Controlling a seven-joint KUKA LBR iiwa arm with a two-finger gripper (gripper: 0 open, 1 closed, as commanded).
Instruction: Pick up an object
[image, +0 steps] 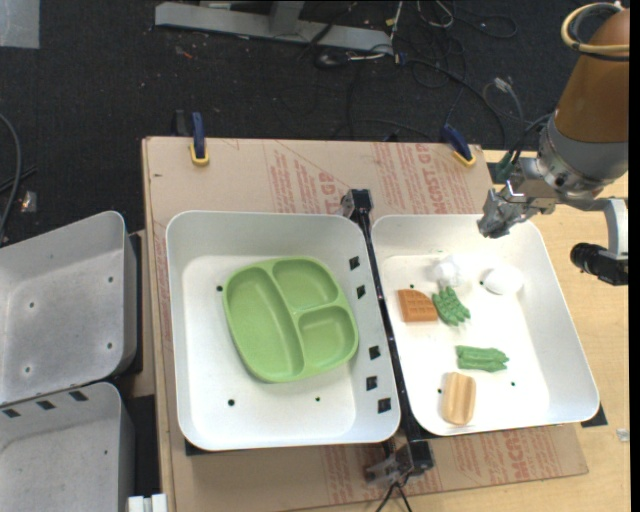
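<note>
Arm over the right bin's (560, 300) far edge
Gripper (494, 226) finger state cannot be told; white egg (501, 281) lies just below it

You had two shallow white bins side by side on a brown board (300, 170), the left bin (190, 330) and the right bin (560, 330) joined along a black divider strip (372, 290). Two yellow-tipped clamps (199, 140) pinned the board's far edge. Black cables (400, 75) trailed over the dark floor behind. A white perforated tray (60, 290) sat off to your left.
</note>
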